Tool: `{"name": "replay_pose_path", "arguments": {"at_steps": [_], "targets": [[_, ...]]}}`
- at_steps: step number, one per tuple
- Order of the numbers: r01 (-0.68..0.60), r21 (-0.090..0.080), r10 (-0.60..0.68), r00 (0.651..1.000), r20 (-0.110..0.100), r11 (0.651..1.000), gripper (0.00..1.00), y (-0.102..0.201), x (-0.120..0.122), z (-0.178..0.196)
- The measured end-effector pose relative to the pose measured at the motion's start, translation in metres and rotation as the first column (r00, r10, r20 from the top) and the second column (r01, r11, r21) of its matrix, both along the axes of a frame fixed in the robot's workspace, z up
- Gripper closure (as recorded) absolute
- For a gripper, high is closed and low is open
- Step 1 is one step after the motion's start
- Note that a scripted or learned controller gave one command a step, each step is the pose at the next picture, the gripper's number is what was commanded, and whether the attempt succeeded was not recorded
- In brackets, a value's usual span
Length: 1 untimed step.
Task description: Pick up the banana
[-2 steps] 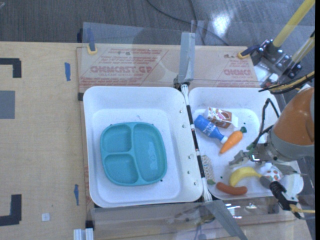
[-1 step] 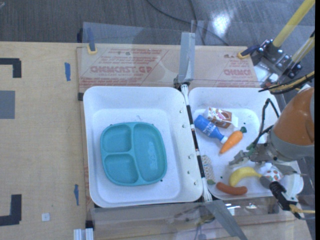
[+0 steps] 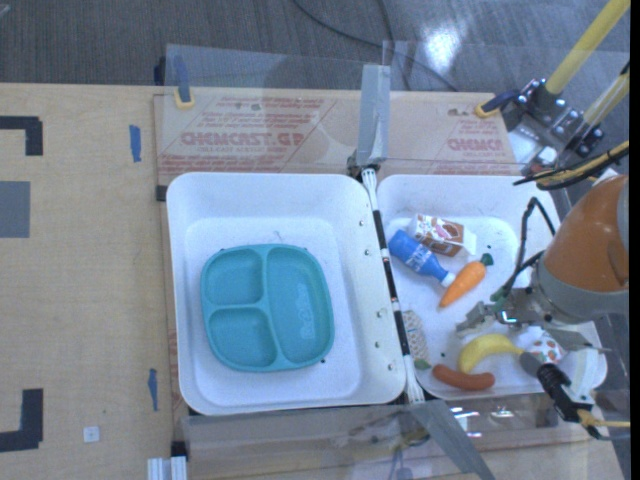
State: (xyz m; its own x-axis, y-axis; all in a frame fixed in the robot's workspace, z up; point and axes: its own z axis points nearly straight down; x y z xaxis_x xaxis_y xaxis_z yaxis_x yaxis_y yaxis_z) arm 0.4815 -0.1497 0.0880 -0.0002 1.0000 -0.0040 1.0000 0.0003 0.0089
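Note:
The yellow banana [image 3: 488, 349] lies in the right bin [image 3: 500, 230], near its front edge, with its curve bowing upward. My gripper [image 3: 497, 315] hangs just above the banana's far side, under the grey wrist with the orange band. Nothing visibly sits in the gripper. The banana rests on the bin floor.
A red sausage [image 3: 463, 377] lies just in front of the banana. An orange carrot [image 3: 463, 282], a blue bottle [image 3: 420, 256] and a small brown-and-white carton [image 3: 441, 234] sit farther back. A white speckled item [image 3: 548, 350] lies at the right. The left bin holds a teal divided plate [image 3: 267, 306].

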Motion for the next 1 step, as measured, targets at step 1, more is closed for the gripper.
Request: {"name": "replay_pose_path", "arguments": {"at_steps": [1], "targets": [[0.009, 0.002, -0.009, 1.000, -0.001, 1.000, 0.00, -0.0006, 0.0000, -0.0002]]}}
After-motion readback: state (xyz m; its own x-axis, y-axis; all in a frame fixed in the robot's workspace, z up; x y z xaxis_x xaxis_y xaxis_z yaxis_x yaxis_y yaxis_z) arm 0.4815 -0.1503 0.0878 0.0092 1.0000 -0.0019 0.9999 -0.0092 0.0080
